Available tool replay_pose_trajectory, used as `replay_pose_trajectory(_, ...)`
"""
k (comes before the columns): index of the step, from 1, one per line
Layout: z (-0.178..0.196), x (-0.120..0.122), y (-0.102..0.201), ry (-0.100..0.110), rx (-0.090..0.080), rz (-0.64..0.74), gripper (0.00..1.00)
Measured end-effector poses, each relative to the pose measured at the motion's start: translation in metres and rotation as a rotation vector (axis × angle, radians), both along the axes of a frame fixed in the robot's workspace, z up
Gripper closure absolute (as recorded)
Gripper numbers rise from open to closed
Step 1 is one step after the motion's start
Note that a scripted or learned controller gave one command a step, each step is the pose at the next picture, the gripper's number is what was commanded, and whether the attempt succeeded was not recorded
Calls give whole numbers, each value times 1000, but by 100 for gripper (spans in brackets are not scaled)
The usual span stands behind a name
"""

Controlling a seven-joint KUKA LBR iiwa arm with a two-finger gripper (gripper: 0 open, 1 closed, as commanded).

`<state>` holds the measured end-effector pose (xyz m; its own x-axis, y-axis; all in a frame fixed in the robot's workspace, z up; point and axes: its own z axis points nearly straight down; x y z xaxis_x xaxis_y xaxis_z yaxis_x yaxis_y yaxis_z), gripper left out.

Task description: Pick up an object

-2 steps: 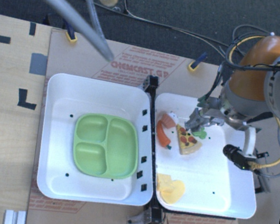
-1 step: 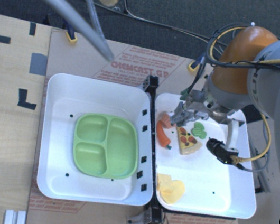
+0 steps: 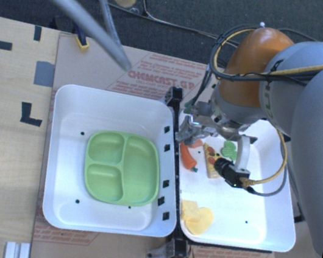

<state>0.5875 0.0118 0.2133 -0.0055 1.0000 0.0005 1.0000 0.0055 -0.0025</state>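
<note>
My own wrist and orange band [image 3: 253,64] cover the top of the right bin [image 3: 267,233], so my pincer [image 3: 200,139] is mostly buried under hardware and I cannot tell how its fingers stand. The small green piece [image 3: 229,149] and orange piece [image 3: 189,157] beside it are partly hidden, too small to identify. My arm runs off the right edge.

— In the right bin [image 3: 255,231]? 
— An orange carrot-like piece [image 3: 189,157], lying flat near the left wall. Just beside it, a small tan-and-red slice [image 3: 212,161], and a little green piece [image 3: 229,149] a bit farther right. 
— Anything lower down? 
— A pale yellow chip-like piece [image 3: 196,217], flat on the floor near the front left corner, well apart from the other three.
</note>
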Motion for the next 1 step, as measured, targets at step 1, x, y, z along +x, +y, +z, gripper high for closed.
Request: replay_pose_trajectory(1, -5, 10, 51, -1, 0, 1, 100)
